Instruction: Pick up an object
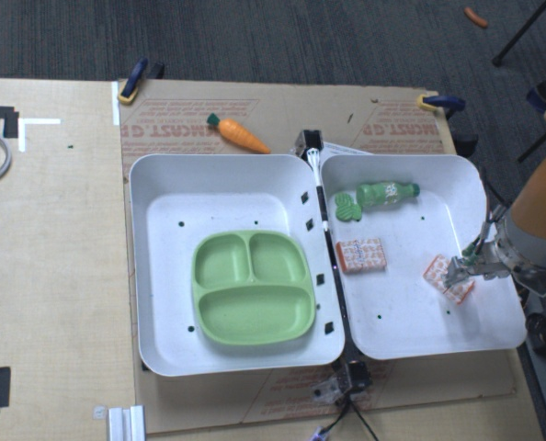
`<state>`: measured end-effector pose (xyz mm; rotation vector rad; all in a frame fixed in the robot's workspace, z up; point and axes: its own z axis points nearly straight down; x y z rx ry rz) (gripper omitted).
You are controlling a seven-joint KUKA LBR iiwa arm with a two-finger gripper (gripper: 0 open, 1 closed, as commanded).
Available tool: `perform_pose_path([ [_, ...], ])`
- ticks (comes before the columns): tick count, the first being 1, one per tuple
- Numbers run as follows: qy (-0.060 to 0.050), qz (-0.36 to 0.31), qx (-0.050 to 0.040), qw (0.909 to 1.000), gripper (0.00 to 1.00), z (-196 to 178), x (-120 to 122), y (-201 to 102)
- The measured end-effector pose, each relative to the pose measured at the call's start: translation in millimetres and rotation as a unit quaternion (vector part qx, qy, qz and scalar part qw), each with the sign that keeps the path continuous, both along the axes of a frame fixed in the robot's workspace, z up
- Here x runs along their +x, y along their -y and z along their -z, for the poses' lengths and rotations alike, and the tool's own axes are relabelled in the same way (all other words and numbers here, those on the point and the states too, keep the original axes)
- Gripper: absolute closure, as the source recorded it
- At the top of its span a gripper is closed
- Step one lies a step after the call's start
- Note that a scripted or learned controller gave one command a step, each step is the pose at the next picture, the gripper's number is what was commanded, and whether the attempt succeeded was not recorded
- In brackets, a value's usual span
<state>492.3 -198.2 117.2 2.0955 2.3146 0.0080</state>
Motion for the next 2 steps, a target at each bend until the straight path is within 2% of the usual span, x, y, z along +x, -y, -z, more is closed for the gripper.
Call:
perform_pose_path([
  [1,0.0,0.0,0.0001,1.0,0.0,0,0,0],
  [2,-0.005,-0.154,-0.0015,0.988,0.0,20,11,-16],
])
